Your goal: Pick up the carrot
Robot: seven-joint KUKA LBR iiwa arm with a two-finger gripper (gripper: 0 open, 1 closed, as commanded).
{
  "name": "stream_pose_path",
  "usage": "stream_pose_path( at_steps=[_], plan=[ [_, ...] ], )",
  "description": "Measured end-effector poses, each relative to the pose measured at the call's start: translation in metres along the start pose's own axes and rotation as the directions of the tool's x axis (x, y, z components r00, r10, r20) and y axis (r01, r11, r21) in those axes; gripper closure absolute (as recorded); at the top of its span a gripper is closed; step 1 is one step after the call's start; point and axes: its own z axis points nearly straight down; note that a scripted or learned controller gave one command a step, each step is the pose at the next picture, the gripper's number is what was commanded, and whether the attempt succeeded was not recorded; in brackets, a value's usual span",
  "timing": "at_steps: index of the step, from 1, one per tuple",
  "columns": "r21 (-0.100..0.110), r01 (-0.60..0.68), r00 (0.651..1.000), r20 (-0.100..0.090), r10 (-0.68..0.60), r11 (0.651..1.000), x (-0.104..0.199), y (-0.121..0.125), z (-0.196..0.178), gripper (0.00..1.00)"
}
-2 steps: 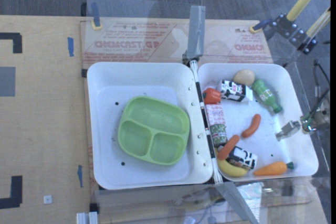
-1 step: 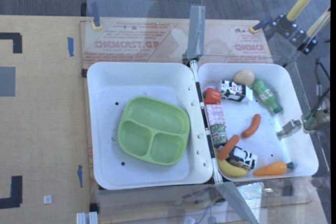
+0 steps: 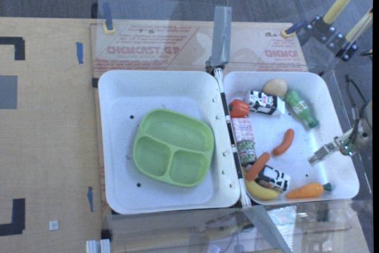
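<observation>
The carrot (image 3: pixel 306 190) lies lengthwise left to right at the bin's near edge, just below the gripper (image 3: pixel 323 153), whose jaw state I cannot tell.

Two white bins side by side, one with a plate, one with toy food.

The left bin (image 3: pixel 112 127) carries a green divided plate (image 3: pixel 173 147) at its centre. The right bin (image 3: pixel 340 178) carries a green bottle (image 3: pixel 301 108) and potato (image 3: pixel 275 87) near its far edge, a sausage (image 3: pixel 283 142) mid-bin, and a banana (image 3: pixel 262 189) at its near edge.
</observation>
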Motion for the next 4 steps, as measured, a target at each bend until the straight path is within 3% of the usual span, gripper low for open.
stream_pose_path(
  at_steps=[1, 2, 3, 4],
  plan=[
    [-0.005, 0.117, 0.993, 0.0, -0.117, 0.993, 0.001, 0.003, 0.07, 0.0],
    [-0.01, 0.114, 0.994, 0.007, -0.114, 0.993, -0.001, 0.004, 0.058, 1.0],
    [-0.002, 0.089, 0.996, 0.004, -0.089, 0.996, -0.001, 0.0, -0.015, 1.0],
    [0.0, -0.232, 0.973, 0.0, 0.232, 0.973, 0.0, -0.001, 0.063, 1.0]
  ],
)
